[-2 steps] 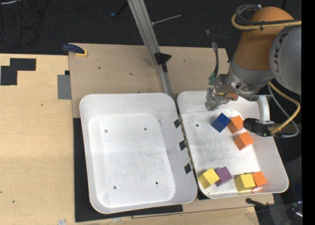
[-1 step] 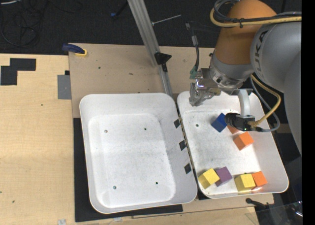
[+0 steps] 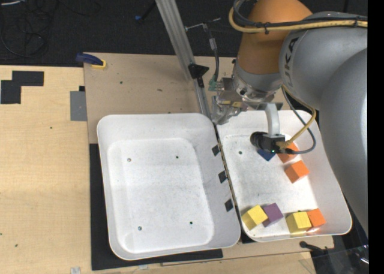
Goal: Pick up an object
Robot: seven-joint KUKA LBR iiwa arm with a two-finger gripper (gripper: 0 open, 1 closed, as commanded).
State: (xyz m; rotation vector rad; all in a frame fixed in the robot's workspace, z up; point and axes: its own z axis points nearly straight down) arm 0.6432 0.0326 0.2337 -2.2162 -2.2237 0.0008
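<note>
Behind wooden bench point(image 3: 144, 84), dark cabled floor point(image 3: 72, 15)

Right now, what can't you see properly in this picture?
Camera view:
1. Blue block: mostly covered by part of the grey arm.
2. Right bin: its far right rim is behind the grey arm.
3. Hand: too small and cluttered to tell whether it holds anything.

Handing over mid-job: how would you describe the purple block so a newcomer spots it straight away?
Take the right-hand white bin and go to its near edge, at the bottom of the view. The purple block sits there, second from the view's left in a loose row, right beside a yellow block. Nothing else in that bin is purple.
</note>
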